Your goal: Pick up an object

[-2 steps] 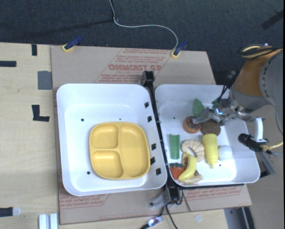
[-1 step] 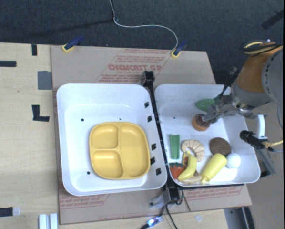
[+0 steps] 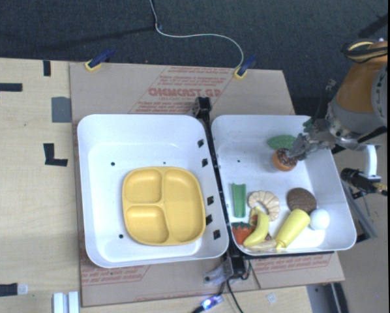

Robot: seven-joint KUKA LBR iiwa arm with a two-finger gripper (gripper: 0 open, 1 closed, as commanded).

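Note:
My gripper (image 3: 297, 148) reaches in from the right over the upper part of the right bin (image 3: 247, 130). It hangs right beside a small orange round toy (image 3: 285, 162) with a green leaf (image 3: 281, 141) next to it. The gripper tip overlaps the toy's right edge; whether it touches is unclear. Lower in the same bin lie a green stick (image 3: 238, 199), a beige ridged piece (image 3: 263, 199), a brown disc (image 3: 301, 199), a white egg (image 3: 319, 219), a yellow bottle (image 3: 293, 227), a banana (image 3: 259, 229) and a small red piece (image 3: 242, 232).
The left bin (image 3: 100, 142) holds a yellow divided plate (image 3: 163, 205). Both bins sit on a cardboard sheet (image 3: 175, 87) clipped to the bench. A white cable (image 3: 182, 34) loops behind the bins. The arm's orange band (image 3: 358, 87) stands at the right edge.

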